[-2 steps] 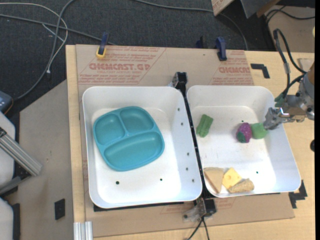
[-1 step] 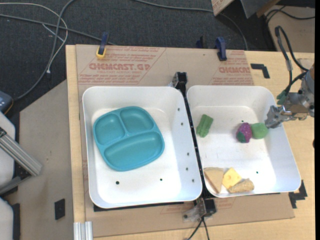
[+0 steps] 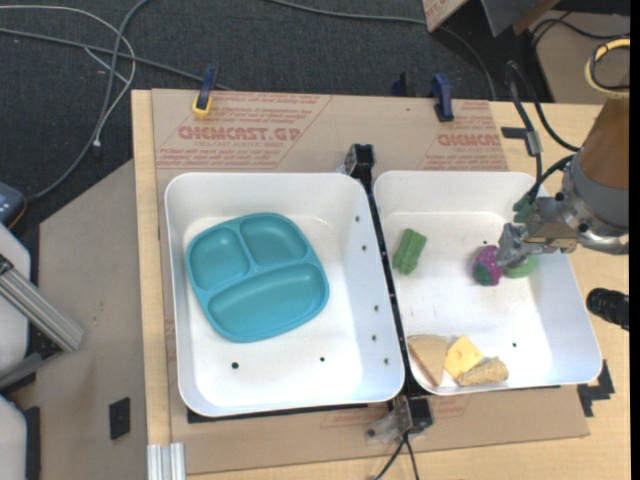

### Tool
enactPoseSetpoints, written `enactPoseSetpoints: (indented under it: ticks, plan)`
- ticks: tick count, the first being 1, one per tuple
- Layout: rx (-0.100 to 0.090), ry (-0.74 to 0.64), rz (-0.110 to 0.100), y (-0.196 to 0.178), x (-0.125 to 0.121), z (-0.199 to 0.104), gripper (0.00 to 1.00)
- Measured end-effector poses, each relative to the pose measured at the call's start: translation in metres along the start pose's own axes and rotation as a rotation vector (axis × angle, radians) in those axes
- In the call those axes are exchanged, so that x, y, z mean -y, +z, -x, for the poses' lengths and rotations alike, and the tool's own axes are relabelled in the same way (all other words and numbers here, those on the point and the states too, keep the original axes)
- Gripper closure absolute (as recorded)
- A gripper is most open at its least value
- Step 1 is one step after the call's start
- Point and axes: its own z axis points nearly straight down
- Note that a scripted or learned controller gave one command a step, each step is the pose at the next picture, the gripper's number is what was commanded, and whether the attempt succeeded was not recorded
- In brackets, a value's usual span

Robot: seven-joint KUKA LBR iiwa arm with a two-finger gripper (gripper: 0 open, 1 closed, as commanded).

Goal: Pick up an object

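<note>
Now down at the purple toy (image 3: 487,265) near the right bin's (image 3: 560,363) right edge, gripper (image 3: 520,256) touching it; can't tell jaws open or closed. Green block (image 3: 409,250) near left edge.

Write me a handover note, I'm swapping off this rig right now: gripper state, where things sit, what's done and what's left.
Gripper: low in the right bin, right beside the purple toy; grip not confirmed.
Right bin also holds a green block near its left wall and yellow and tan pieces at the front edge.
Left bin holds a teal divided plate.
Done: arm is at the purple toy.
Left: grasp and lift an object.
</note>
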Motion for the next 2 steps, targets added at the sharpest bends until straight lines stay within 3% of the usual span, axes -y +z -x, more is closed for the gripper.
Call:
enactPoseSetpoints:
  ticks: [1,2]
  plan:
    - [0.0,-0.001,-0.001,0.011,0.009,-0.061,1.0]
    - [0.001,0.0,-0.002,0.024,0.003,-0.108,1.0]
